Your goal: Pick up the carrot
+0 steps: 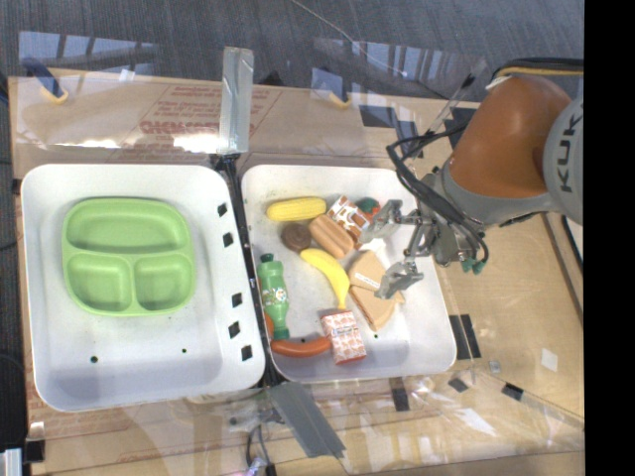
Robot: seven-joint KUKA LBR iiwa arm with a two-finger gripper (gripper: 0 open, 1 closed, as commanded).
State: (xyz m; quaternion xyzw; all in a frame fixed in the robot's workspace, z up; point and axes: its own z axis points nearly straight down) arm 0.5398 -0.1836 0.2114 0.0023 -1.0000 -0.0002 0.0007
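Bright, even overhead light. Glare patches on plastic sheeting (179, 117) around bins. Shadows soft, faint. Focus slightly soft overall; mild compression grain.

Beside the banana (330, 274), the carrot (369, 206) is mostly hidden behind the gripper (391, 246), only a small orange-and-green patch showing. Print on the red carton (343, 337) below the banana is too small to read. The arm (516, 152) is cut off at the right.
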